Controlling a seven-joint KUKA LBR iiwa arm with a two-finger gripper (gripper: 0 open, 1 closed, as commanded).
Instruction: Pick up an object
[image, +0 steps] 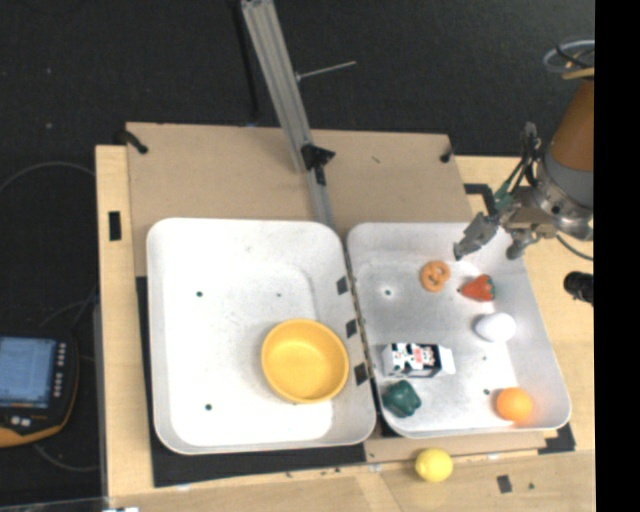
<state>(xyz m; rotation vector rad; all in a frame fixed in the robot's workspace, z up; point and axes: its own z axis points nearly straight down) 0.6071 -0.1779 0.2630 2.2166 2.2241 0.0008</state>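
Observation:
My gripper (493, 243) hangs over the far right corner of the right bin (400, 250), its two fingers spread open with nothing between them. Just below it lie a small orange pretzel-shaped piece (434, 276) and a red strawberry-like piece (477, 289). Further toward the front sit a white egg (494, 327), an orange ball (514, 404), a black and white carton (414, 359) and a dark green object (402, 398).
The left bin (200, 260) holds a yellow bowl (304, 360). A yellow ball (433, 465) lies on the bench in front of the right bin. A grey metal strut (290, 110) slants up from between the bins. A handheld screen (30, 385) sits far left.

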